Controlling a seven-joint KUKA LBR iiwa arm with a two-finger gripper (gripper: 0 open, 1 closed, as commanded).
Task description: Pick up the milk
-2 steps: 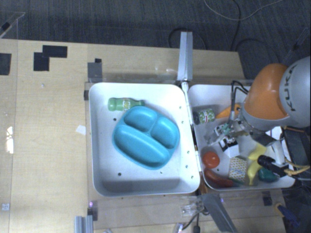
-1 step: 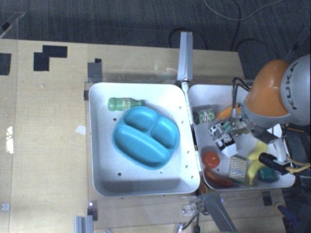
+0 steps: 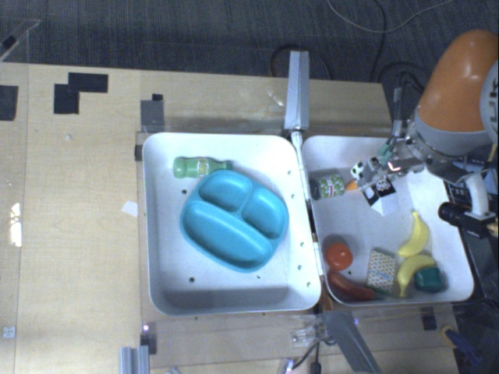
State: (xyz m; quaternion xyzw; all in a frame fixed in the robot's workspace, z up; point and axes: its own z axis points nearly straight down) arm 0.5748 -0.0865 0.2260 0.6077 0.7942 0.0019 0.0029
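The milk (image 3: 358,170) looks like a small carton with black and white patches and an orange part below it. It lies in the upper middle of the right bin (image 3: 437,209). My gripper (image 3: 383,176) hangs low over the bin just to the right of the carton, close to it or touching it. A black and white tag sits under the wrist. The grey wrist and orange band hide the far right of the bin.
A green-labelled can (image 3: 329,186) lies left of the milk by the bin wall. A red ball (image 3: 337,253), red pepper (image 3: 352,288), patterned box (image 3: 381,268), bananas (image 3: 413,248) and teal item (image 3: 429,280) fill the front. The left bin (image 3: 160,232) holds a blue divided plate (image 3: 234,218) and green bottle (image 3: 199,166).
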